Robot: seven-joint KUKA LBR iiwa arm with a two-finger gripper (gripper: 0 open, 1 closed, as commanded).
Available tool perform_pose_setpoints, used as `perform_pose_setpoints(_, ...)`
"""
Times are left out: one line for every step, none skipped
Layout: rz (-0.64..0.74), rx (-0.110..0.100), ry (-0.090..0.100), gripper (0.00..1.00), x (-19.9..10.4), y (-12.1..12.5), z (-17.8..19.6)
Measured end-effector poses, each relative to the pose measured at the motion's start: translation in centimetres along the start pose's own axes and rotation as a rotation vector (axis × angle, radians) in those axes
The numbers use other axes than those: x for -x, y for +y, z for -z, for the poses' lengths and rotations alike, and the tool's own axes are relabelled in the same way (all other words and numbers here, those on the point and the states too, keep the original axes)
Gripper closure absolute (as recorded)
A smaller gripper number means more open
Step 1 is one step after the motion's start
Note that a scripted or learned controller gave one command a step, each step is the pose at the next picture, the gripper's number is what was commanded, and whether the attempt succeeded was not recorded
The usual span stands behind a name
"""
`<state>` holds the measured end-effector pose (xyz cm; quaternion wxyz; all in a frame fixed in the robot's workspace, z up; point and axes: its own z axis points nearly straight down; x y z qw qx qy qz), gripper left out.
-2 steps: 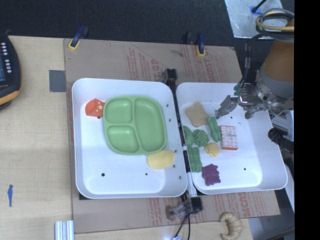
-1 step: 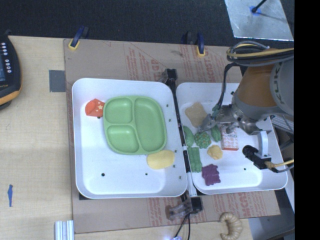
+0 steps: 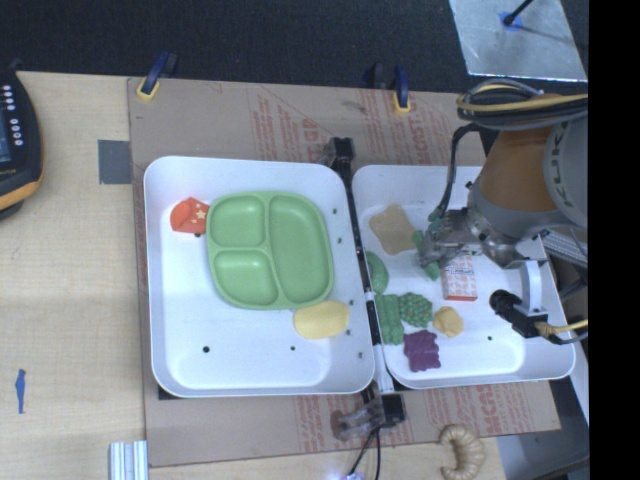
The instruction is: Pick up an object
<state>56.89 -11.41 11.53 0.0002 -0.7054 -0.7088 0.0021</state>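
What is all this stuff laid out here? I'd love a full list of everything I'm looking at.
White bins: 2, side by side on the bench, left bin and right bin.
Divided plate: 1, green, middle of left bin.
Red piece: 1, left of the plate.
Yellow lump: 1, below the plate's right corner.
Tan piece: 1, upper left of right bin.
Small carton: 1, white and red, centre of right bin.
Green pieces: several, left side of right bin.
Purple piece: 1, lower right bin.
Small yellow piece: 1, beside the green pieces.
Clamps: 2, blue and yellow, top edge of board.
Arm: 1, grey and orange, over right bin.
Gripper: 1, dark, above right bin.
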Motion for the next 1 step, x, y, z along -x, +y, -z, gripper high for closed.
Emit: perform_pose_setpoints(0.004,0.004,0.004,1.0,-6.53,-1.9,8.06)
